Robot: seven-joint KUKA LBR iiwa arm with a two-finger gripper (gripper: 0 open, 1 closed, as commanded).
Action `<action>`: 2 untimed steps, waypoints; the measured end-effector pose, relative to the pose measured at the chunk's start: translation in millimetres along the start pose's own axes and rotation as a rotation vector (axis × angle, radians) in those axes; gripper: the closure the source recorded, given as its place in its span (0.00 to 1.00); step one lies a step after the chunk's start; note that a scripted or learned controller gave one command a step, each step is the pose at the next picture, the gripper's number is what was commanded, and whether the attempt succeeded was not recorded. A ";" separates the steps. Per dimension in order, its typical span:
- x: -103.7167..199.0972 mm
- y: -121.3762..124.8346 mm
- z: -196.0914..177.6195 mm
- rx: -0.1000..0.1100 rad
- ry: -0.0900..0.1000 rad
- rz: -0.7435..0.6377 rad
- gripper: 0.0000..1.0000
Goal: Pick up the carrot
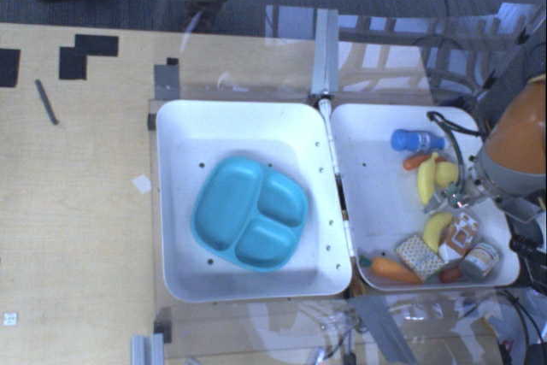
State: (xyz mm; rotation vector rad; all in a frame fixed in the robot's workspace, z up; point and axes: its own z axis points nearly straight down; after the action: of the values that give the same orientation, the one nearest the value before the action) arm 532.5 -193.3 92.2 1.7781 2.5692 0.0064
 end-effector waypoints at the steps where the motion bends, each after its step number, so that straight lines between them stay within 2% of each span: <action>1: 16.3 -31.5 0.3 -0.004 -0.001 0.357 1.00; 2: 5.5 -40.4 1.7 0.000 0.005 0.507 1.00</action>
State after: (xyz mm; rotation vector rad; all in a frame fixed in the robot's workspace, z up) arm 492.9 -202.5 90.0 2.3703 2.0446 0.0174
